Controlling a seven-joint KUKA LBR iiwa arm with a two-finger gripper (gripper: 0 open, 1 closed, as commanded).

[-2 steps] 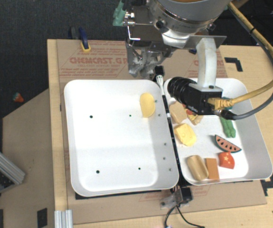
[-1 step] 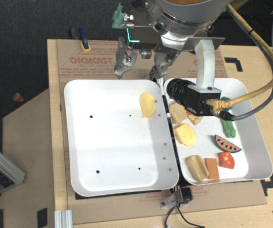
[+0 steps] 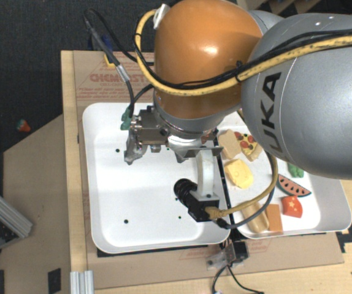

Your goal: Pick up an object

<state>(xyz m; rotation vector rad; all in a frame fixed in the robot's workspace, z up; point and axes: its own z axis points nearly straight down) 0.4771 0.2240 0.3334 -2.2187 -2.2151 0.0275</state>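
Observation:
My gripper [image 3: 131,154] hangs over the left white bin [image 3: 105,182], near its back half, pointing down at the bare floor of the bin. Nothing shows beneath it or held in it. The toy foods all lie in the right bin [image 3: 335,216]: a pizza slice [image 3: 244,143], a yellow cheese wedge [image 3: 239,174], a watermelon slice [image 3: 294,187], a red piece [image 3: 292,207] and an orange block [image 3: 275,217]. The large grey and orange arm hides much of the right bin's back.
A tan piece [image 3: 257,223] lies at the right bin's front edge beside the orange block, and a green piece [image 3: 295,171] peeks out under the arm. The bins rest on a brown board [image 3: 78,84]. A cable [image 3: 111,54] runs in from the back left.

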